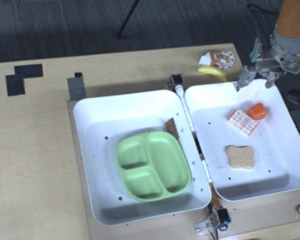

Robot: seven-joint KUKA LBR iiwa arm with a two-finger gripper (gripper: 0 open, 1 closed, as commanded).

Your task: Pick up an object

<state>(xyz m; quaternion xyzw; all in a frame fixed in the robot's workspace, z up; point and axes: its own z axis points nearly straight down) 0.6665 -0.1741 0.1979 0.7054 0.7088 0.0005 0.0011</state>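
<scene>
Three candidates lie in the right bin (pixel 289 125): an orange object (pixel 257 111) touching a red-and-white packet (pixel 244 122) near the back, and a tan slice of toast (pixel 240 157) apart from them toward the front; nothing is lifted yet. The end effector (pixel 255 75) hovers over the bin's back edge, holding nothing (whether it is open I cannot tell at this size); this looks like the approach step, and the next move calls for coming down over one piece, the orange one being nearest. The packet beside it could crowd the grasp. The left bin (pixel 91 152) holds a green divided tray (pixel 153 165); a yellow banana (pixel 212 71) lies on the table (pixel 31 178).
</scene>
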